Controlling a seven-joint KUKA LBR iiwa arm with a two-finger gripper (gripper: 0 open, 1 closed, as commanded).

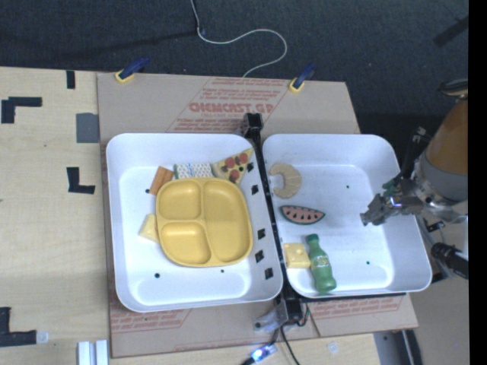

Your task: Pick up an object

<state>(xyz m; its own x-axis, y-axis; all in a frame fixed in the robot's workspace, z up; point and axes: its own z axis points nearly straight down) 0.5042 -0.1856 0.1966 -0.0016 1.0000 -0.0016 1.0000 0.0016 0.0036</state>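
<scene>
- Green bottle [320, 263] lies at the right bin's [380, 152] near edge, touching a yellow block [296, 255].
- Gripper [378, 212] hangs over that bin's right side; whether its claw is spread or closed, I cannot tell.
- Watermelon slice [303, 214] lies mid-bin, apart.

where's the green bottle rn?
In the right bin, lying near its front edge, beside a yellow block and below the watermelon slice.
</scene>
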